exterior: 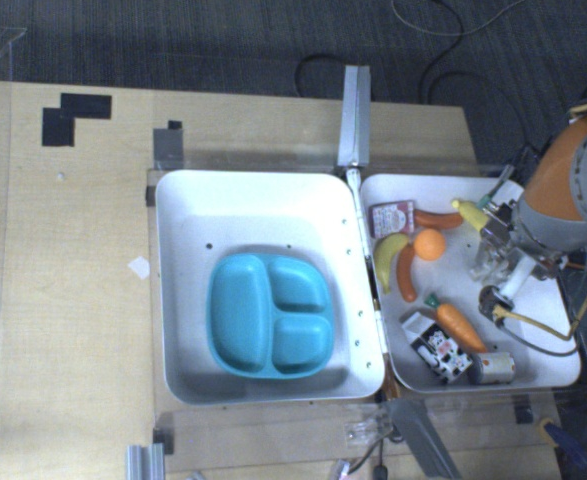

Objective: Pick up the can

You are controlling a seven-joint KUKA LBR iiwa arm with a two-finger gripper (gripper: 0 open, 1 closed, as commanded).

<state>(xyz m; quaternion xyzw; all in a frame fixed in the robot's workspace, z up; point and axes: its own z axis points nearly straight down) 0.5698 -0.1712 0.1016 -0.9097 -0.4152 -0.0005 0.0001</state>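
The can (494,368) is a small silver cylinder lying on its side in the near right corner of the right bin (553,368). It lies just right of a black-and-white box (439,349) and below a carrot (461,326). My gripper (495,260) hangs over the right half of that bin, well behind the can and apart from it. Nothing shows in its grasp. The arm's orange band (558,173) sits above it at the right edge.
The right bin also holds a banana (387,254), an orange (429,245), two sausages (406,274) (437,218), a maroon packet (393,216) and a yellow piece (469,212). A blue divided plate (270,313) lies in the left bin (183,268).
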